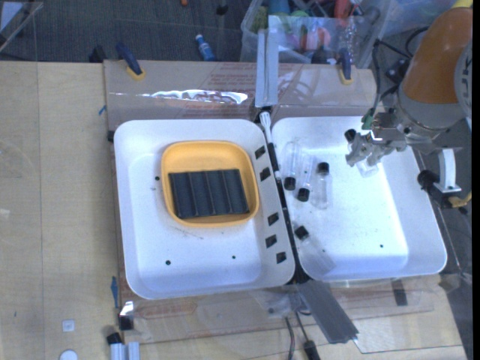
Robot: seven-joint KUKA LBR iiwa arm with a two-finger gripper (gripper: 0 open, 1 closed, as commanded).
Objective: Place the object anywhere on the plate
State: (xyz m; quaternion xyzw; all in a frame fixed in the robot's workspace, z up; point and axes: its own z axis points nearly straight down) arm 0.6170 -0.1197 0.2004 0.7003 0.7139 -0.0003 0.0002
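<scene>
A yellow plate (174,158) with rounded corners lies in the left bin (142,253). On it rests a dark grey ridged slab (208,193), flat and covering most of the plate's middle. My gripper (366,157) hangs over the upper right part of the right bin (390,246), well away from the plate and the slab. Below the gripper there is a small pale blur that I cannot identify.
Several small clear vials with black caps (322,169) lie in the left part of the right bin, close to the divider (274,193) between the bins. A box of coloured clutter (315,10) stands behind the bins. The arm's orange band (439,47) is at the upper right.
</scene>
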